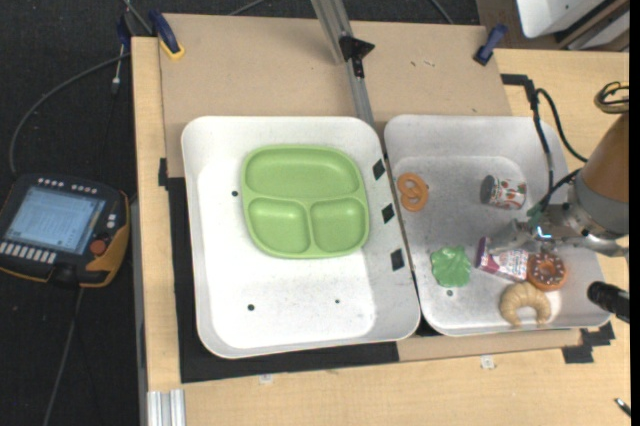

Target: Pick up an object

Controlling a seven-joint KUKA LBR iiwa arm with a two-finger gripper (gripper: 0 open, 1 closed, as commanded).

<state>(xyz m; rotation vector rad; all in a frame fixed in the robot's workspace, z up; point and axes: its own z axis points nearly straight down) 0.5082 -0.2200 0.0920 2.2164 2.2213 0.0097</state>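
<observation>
The right bin (455, 139) holds several small items. A brown pretzel (411, 191) lies near its left wall and a small printed can (503, 192) lies on its side towards the right. Nearer the front are a green toy (451, 266), a pink packet (502, 261), a chocolate doughnut (547, 271) and a tan croissant (526, 303). My gripper (541, 226) reaches in from the right edge. It hangs low over the bin's right side, just above the packet and doughnut and below the can. Nothing shows in its grasp.
The left bin (215, 314) carries a green divided plate (304, 200). A metal pole (330, 9) slants down to the gap between the bins. Black clips (388, 213) sit along the shared wall. A teach pendant (60, 229) lies on the floor to the left.
</observation>
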